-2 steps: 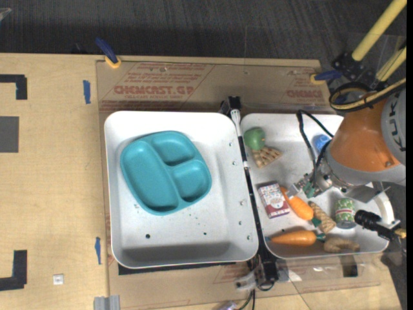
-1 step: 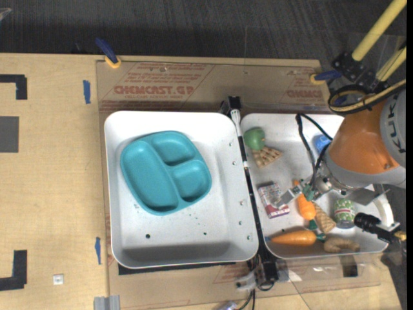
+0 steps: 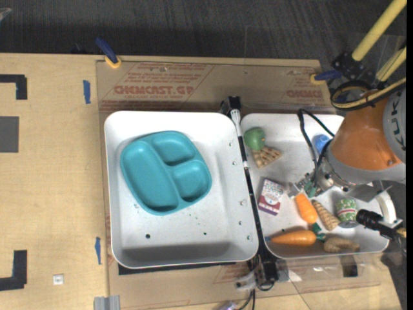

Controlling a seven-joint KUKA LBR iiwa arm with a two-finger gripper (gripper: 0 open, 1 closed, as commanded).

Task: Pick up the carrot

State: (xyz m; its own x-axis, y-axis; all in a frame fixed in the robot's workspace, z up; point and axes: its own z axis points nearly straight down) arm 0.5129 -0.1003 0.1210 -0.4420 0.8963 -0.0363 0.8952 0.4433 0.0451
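Two orange carrot-like pieces lie in the right bin (image 3: pixel 284 124). The longer carrot (image 3: pixel 293 238) lies flat along the bin's near wall. A shorter orange piece (image 3: pixel 306 208) lies tilted just above it, with its upper end under my gripper (image 3: pixel 312 187). The gripper hangs low over the bin's middle right, below the orange wrist band (image 3: pixel 362 141). The wrist hides its tip, and I see nothing lifted off the bin floor.
The right bin also holds a green fruit (image 3: pixel 254 137), a waffle piece (image 3: pixel 266 155), a small carton (image 3: pixel 271 196), a cone (image 3: pixel 326 217), a green-white can (image 3: pixel 346 209) and a tan piece (image 3: pixel 339 244). A teal divided plate (image 3: pixel 166 170) fills the left bin (image 3: pixel 122 237).
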